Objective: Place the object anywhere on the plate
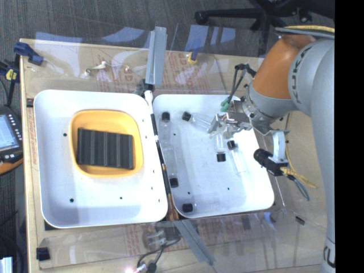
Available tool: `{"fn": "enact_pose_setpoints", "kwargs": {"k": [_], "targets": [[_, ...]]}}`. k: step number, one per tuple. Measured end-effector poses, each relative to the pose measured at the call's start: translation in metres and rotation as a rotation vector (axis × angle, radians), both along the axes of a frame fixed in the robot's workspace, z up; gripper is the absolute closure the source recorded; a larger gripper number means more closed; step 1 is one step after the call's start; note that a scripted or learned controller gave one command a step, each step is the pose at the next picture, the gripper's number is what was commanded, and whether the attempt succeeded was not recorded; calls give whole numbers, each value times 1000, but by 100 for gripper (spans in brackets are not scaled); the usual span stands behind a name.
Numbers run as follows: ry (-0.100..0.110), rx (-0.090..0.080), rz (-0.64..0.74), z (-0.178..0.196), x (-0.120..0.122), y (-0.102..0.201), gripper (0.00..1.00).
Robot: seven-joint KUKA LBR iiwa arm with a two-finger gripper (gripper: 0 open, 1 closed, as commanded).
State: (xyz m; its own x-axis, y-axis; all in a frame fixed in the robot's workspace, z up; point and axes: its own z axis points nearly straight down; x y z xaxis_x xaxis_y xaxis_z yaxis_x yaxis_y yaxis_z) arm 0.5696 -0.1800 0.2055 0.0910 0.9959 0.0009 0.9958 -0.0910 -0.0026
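A yellow plate with rounded corners sits in the left bin. A dark, ribbed rectangular object lies flat on the middle of the plate. My gripper hangs low over the upper right part of the right bin, far to the right of the plate and apart from the dark object. Nothing shows as held in it.
Several small black pieces are scattered in the right bin, two near its top left and two near its bottom left. Two more lie just below the gripper. A metal rail stands behind the gap between the bins.
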Motion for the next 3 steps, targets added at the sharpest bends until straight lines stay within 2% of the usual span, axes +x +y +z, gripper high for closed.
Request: {"fn": "enact_pose_setpoints", "kwargs": {"k": [1, 2, 3], "targets": [[-1, -1, 133, 26, 13, 54, 100], [2, 1, 190, 13, 22, 104, 100], [-1, -1, 480, -15, 59, 134, 100]]}}
